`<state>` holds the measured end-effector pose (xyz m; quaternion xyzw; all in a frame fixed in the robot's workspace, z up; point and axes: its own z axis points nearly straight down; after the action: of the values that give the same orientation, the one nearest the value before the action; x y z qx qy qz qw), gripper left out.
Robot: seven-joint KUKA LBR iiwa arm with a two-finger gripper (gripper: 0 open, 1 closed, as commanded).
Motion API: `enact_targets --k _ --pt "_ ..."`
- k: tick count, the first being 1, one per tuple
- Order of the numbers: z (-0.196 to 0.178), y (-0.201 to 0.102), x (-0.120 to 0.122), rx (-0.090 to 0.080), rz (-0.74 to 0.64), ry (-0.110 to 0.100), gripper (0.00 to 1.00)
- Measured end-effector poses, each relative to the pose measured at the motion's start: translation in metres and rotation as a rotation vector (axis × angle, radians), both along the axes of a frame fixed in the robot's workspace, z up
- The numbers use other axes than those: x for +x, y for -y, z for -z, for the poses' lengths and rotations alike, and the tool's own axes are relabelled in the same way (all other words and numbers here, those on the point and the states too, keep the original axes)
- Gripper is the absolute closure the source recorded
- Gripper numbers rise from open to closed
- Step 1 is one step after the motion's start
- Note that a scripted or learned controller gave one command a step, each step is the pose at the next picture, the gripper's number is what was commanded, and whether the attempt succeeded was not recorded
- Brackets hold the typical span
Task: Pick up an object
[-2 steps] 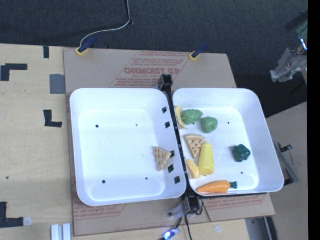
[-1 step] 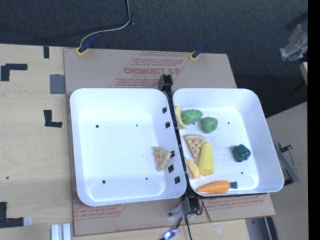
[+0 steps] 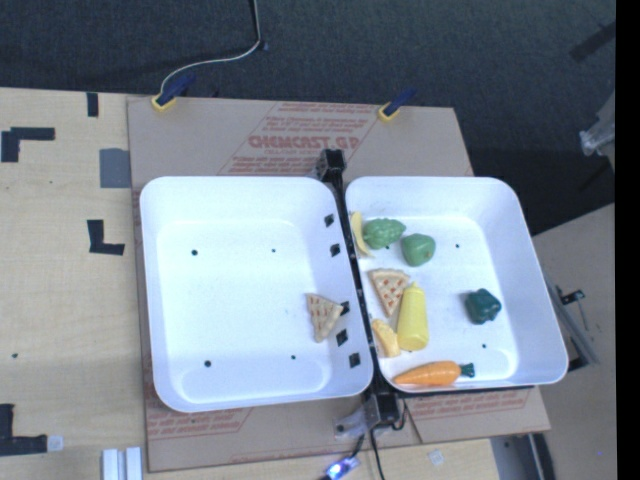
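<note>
White shallow right bin (image 3: 500,208) holds most items. Gripper state: cannot tell. Counted in right bin: two light-green lumps (image 3: 383,233) (image 3: 417,249), one dark-green lump (image 3: 482,306), one yellow corn cob (image 3: 411,316) with long axis running near-to-far, one orange carrot (image 3: 432,373) lying crosswise along near wall, green tip right, one tan waffle wedge (image 3: 389,290). White left bin (image 3: 170,298) beside it: one tan wedge (image 3: 323,316) near divider.
</note>
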<state>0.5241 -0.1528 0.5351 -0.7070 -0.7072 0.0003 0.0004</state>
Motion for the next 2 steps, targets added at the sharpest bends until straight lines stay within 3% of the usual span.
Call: enact_targets --k 1,2 --pt "0.053 0.031 -0.042 0.001 0.003 -0.005 1.00" --pt "0.255 -0.047 0.003 0.004 -0.005 -0.017 1.00"
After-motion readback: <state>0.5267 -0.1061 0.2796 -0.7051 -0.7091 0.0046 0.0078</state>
